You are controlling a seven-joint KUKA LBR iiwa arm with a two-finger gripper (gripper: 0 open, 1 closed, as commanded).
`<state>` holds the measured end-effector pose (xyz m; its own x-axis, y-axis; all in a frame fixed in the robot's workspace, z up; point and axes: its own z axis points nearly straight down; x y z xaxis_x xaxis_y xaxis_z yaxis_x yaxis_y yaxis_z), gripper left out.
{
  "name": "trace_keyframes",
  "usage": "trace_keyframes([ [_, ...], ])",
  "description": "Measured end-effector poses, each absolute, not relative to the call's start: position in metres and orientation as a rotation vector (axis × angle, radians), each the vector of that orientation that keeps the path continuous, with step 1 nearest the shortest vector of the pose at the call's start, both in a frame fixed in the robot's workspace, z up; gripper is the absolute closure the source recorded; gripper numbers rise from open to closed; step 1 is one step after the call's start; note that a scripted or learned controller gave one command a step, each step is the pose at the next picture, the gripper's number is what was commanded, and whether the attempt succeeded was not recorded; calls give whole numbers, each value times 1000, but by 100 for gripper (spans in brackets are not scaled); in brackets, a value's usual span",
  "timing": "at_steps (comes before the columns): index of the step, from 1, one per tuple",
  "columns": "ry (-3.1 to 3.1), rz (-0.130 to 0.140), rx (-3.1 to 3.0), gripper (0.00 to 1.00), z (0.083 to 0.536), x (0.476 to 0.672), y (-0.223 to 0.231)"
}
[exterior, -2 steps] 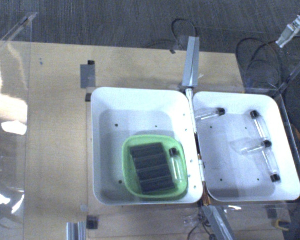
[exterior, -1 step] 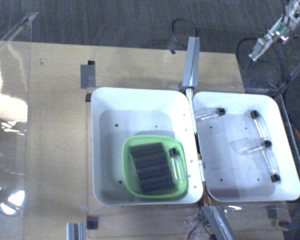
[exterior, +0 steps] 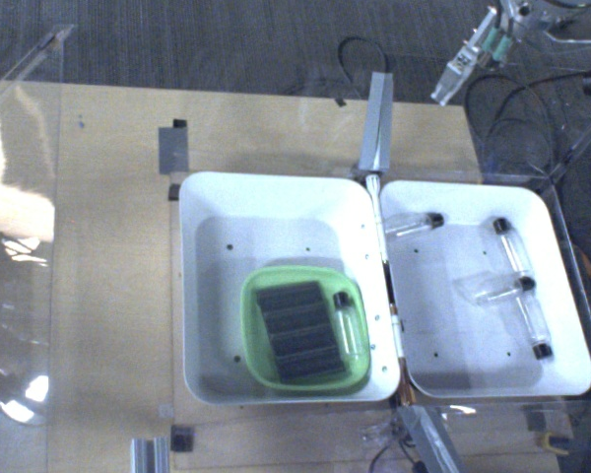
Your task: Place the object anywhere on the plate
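**Clear vial rests on green plate**

Camera view: A clear plastic vial with a black cap lies on the square green plate, beside its ribbed dark insert, in the left white bin. The tool hangs top right, well apart; its grip state cannot be told.

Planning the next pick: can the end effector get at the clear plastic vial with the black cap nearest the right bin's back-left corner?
Probably yes. The clear plastic vial with the black cap lies alone on the right white bin floor, apart from the other vials, nothing over it; the end effector hangs above, beyond the bench's far edge.
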<state>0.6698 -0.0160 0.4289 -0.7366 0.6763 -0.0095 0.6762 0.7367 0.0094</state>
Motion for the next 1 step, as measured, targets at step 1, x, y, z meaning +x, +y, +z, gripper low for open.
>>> trace_keyframes([
  [1, 3065, 6, 653, 100, 272, 661, 49],
])
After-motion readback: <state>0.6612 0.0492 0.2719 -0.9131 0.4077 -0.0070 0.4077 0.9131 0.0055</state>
